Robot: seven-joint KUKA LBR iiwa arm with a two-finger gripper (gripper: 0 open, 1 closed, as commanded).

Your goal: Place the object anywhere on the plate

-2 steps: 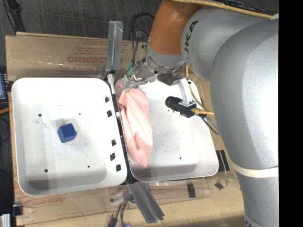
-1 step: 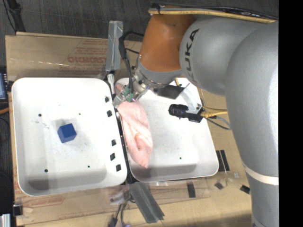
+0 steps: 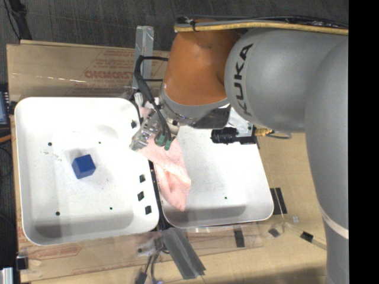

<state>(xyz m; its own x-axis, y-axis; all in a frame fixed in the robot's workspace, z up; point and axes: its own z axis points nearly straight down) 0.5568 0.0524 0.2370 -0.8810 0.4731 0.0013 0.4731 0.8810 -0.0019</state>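
Note:
A pink, cloth-like object [image 3: 173, 179] lies along the left edge of the right bin [image 3: 237, 176], beside the wall between the two bins. My gripper [image 3: 152, 137] hangs over that wall, right at the pink object's upper end and touching or nearly touching it. The wrist and its orange band hide the part of the bin behind it. A blue cube [image 3: 83, 165] sits on the floor of the left bin [image 3: 35, 158], well left of the gripper.
The large grey arm [image 3: 284, 70] covers the upper right of the scene. Black cable clips and a connector [image 3: 228, 136] stick out near the wrist. Brown cardboard [image 3: 71, 64] lies under and behind the bins.

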